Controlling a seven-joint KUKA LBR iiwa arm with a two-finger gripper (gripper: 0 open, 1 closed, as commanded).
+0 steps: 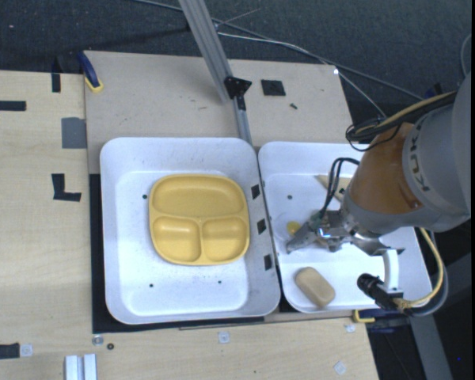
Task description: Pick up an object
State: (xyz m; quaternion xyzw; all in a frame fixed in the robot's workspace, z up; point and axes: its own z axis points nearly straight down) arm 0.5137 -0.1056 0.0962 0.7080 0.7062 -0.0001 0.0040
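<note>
The grey arm with its orange band [384,182] reaches down into the right-hand shallow white bin [301,158], wrist bent low over the bin floor. Dark letters on its grey housing read partly as "KU". The two-finger gripper [301,237] points toward a small yellow object [292,228] touching its tip; whether it is clenched cannot be told. A tan rounded block [314,286] lies just below the gripper. A yellow three-compartment plastic tray [199,218] sits in the left-hand white bin [127,212] beside it.

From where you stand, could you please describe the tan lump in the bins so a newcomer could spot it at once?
Find the right-hand white bin, the one the grey arm reaches into. The tan lump lies near its front edge, below the gripper. It is rounded and bread-coloured, unlike the small yellow piece at the gripper.
</note>
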